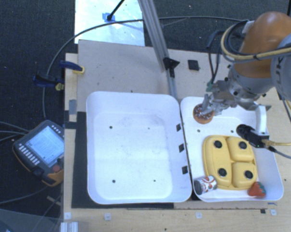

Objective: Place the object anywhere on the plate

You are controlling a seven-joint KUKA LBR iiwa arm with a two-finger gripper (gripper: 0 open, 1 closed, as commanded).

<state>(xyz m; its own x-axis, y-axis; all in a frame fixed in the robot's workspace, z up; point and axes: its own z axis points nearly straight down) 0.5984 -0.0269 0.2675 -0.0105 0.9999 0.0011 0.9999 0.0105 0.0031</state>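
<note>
A small round brown object like a chocolate doughnut is at the far left corner of the right bin. My gripper is directly over it, covering its upper edge; whether it touches or holds it I cannot tell. The yellow plate, split into four rounded sections, lies in the near half of the same bin, a short way to the near right of the doughnut.
A small red and silver can lies at the plate's near left corner, and a red strawberry at its near right. A black cylinder with a cable hangs just beyond the plate. The left bin sits alongside.
</note>
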